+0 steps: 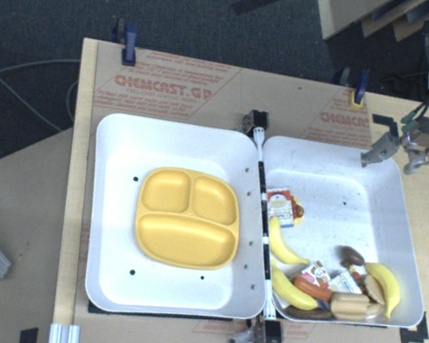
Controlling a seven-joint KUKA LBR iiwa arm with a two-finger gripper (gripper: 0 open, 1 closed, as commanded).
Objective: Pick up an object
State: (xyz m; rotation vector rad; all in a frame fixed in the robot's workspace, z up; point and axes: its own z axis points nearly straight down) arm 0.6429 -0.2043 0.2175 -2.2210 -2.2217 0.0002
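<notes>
Bananas (293, 288) and snacks crowd the right bin's (403, 205) near corner.
You see the gripper (399, 151) spread, holding nothing, above the far rim.

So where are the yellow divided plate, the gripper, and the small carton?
yellow divided plate (187, 219), camera view, its middle ridge.
gripper (396, 153), camera view, between its fingertips.
small carton (280, 207), camera view, its front face.

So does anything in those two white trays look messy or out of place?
Nothing looks spilled or broken. The yellow plate lies flat in the left bin. The toy food, bananas included, is heaped in the right bin's near corner, and a small packet lies apart.
</notes>
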